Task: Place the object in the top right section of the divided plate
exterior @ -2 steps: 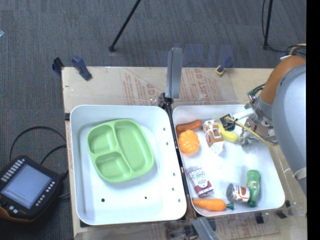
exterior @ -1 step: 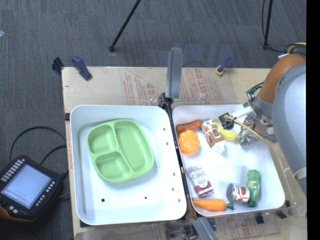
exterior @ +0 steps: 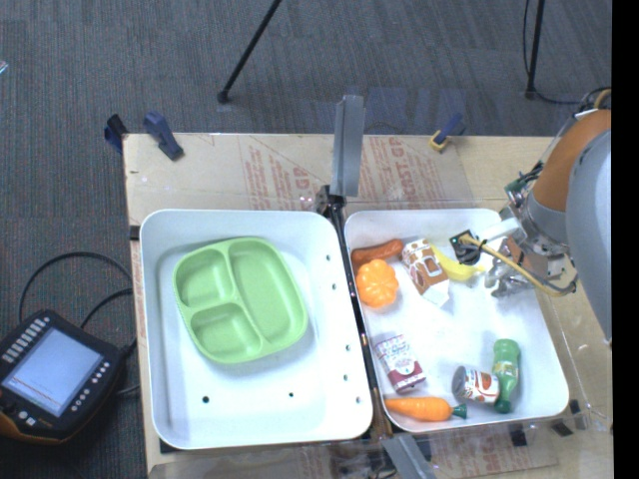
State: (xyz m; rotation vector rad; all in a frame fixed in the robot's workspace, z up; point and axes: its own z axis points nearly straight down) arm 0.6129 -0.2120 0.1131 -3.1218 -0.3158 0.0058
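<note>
Seemingly empty, finger spread unreadable, the gripper (exterior: pixel 506 279) hovers; grasp the banana (exterior: pixel 456 265) just left, then carry to the green divided plate (exterior: pixel 240 298).

The scene is lit evenly and fairly brightly from above, with no single strong source to be made out. Shadows are soft and short: a faint one is cast along the inner walls of the left bin (exterior: pixel 160 367), and small ones lie beside the items in the right bin (exterior: pixel 544 367). The white bins are rendered close to overexposed, so surface detail on their floors is washed out. Mild sheen is seen on the green divided plate (exterior: pixel 240 297). The dark carpet (exterior: pixel 120 58) at the far side is reproduced with visible grain. Focus is moderate throughout; the small printed labels are not legible. The arm (exterior: pixel 594 198) at the right edge appears soft and slightly blurred. Straight edges are kept nearly straight.
</note>
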